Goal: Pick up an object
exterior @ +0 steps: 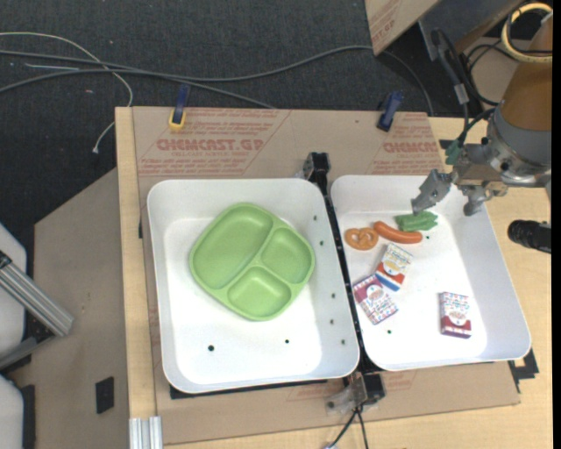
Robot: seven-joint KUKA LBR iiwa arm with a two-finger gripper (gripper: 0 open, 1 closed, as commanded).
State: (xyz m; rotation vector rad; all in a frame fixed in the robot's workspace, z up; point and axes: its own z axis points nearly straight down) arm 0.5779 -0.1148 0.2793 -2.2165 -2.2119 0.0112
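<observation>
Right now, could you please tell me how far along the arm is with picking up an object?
Nothing looks lifted yet. In hand: the two-finger gripper is open above the right white bin, one finger beside the green toy piece. Left: closing on something and raising it. The orange hot dog, pretzel and three small cartons lie in that bin; the green divided plate sits in the left bin.

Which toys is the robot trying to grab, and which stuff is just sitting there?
For the job:
gripper
green toy
hot dog
pretzel
three small packets

Just lying about:
green divided plate
blue clamps
cables
cardboard box
</observation>
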